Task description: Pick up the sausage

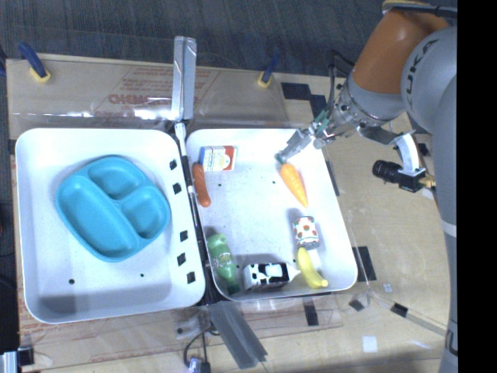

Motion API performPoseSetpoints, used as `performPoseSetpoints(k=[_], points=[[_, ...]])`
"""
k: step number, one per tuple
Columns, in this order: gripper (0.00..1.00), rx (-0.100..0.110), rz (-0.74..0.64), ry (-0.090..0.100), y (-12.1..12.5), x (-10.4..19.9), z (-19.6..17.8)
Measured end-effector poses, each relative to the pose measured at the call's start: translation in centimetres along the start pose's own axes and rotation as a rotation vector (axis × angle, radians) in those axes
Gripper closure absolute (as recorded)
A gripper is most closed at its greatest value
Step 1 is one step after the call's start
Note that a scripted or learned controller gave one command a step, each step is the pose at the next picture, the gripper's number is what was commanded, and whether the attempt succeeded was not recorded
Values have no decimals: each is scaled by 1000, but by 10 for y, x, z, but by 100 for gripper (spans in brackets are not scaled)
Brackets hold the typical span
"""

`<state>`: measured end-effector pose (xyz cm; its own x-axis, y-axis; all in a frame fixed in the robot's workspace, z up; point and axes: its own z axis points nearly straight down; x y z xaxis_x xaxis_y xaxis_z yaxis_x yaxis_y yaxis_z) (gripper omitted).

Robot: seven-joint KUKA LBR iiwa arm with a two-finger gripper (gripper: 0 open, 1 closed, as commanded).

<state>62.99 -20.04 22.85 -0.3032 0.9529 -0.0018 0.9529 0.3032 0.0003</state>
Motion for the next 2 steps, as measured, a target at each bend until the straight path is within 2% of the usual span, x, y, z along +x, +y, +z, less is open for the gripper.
performPoseSetpoints(k=[1, 2], points=[[0, 5, 106, 3, 11, 104, 105], [0, 2, 220, 1, 34, 98, 137]])
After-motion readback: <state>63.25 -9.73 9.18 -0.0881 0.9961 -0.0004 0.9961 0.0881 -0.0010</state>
